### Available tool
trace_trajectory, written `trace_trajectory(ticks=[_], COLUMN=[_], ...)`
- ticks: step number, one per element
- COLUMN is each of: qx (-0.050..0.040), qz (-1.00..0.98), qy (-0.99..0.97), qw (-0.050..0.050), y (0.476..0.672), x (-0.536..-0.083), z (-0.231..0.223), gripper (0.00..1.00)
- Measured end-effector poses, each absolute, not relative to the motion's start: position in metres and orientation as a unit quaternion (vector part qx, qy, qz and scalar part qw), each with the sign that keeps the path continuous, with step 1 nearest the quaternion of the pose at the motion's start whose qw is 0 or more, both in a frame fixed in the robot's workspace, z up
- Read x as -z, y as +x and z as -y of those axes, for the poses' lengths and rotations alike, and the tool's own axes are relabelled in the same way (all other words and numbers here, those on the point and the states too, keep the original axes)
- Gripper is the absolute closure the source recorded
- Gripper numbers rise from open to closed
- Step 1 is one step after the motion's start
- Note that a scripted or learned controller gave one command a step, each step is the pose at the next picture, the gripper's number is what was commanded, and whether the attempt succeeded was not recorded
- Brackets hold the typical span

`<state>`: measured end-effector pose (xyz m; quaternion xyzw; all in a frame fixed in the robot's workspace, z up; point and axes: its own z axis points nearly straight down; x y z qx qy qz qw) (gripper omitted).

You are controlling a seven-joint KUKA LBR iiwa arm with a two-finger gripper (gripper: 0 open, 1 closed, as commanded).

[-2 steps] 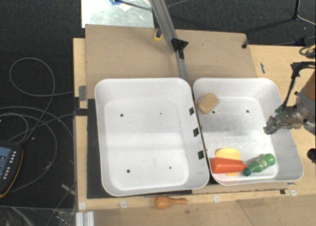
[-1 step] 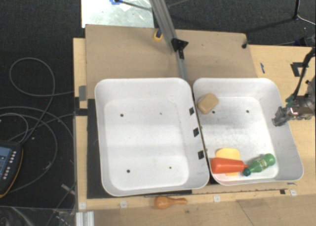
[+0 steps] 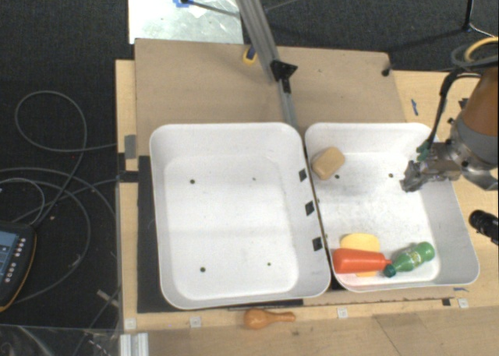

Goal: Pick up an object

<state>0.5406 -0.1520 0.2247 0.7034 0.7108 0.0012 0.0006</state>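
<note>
The right bin point(image 3: 444, 214) holds a tan block point(image 3: 327, 163) near its far left corner. Along its near edge lie a yellow piece point(image 3: 361, 242), an orange-red carrot-like piece point(image 3: 357, 261) and a small green bottle point(image 3: 410, 259). My gripper point(image 3: 415, 177) hangs over the right bin's right side, well above and to the right of those objects, with nothing seen between its fingers. The grey arm point(image 3: 477, 132) enters from the right edge.
The left bin point(image 3: 168, 183) lies beside the right one, with black clips along the shared rim. A tan pear-shaped object point(image 3: 265, 317) rests on the bench in front of the bins. A metal pole point(image 3: 261, 31) slants over the bench's back. Cables lie on the floor at left.
</note>
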Motion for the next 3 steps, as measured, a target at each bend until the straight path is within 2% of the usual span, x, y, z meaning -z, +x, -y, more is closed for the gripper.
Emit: trace_trajectory(ticks=[1, 3], qx=[-0.0019, -0.0017], qz=[-0.711, -0.711], qy=[0.703, 0.703], qw=[0.001, 0.001], y=[0.554, 0.598], x=[-0.234, -0.216], z=[0.099, 0.002], gripper=[1.0, 1.0])
